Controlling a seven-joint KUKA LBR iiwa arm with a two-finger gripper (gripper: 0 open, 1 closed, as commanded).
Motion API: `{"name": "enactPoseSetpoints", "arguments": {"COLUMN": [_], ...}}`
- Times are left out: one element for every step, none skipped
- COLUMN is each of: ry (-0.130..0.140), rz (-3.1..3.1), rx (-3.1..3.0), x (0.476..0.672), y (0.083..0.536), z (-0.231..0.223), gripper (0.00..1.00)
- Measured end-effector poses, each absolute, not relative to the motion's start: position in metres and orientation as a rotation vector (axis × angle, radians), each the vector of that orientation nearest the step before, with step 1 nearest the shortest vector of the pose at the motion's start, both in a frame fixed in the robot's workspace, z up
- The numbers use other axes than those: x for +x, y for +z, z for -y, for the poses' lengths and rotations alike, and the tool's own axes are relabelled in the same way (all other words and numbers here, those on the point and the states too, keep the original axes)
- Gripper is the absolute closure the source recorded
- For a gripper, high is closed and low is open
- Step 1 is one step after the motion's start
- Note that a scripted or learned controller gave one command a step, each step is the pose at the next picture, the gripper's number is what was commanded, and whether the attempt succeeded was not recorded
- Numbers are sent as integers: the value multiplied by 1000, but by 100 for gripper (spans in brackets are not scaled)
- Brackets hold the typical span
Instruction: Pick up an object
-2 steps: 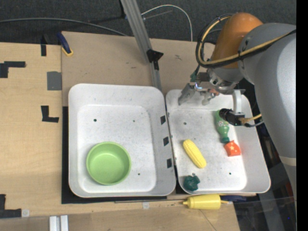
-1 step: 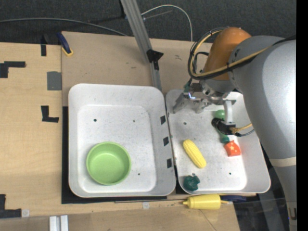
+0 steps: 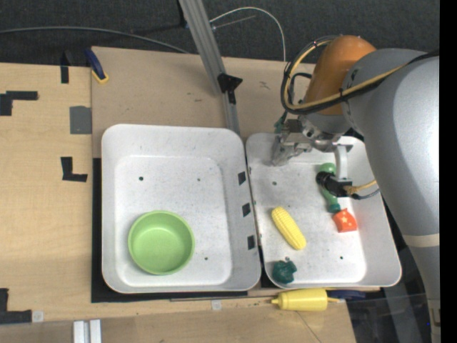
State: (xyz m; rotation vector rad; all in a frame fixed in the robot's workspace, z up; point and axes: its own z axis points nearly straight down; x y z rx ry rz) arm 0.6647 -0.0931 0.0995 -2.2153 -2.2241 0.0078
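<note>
I've got the gripper (image 3: 283,151) low at the right bin's (image 3: 371,266) far corner; can't tell its finger state. Corn cob (image 3: 288,228) lies mid-bin, apart.

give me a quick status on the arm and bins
Gripper low at right bin's far edge, nothing seen held. Corn, carrot loose in bin. Green bowl in left bin.

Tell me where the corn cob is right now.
The corn cob lies in the right bin, near its middle, left of the carrot and above the small green toy.
</note>
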Motion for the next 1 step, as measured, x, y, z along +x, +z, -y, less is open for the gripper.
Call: {"name": "enactPoseSetpoints", "arguments": {"ry": [-4], "rz": [2226], "rx": [-2221], "x": [674], "y": [147], "z": [90], "gripper": [100]}}
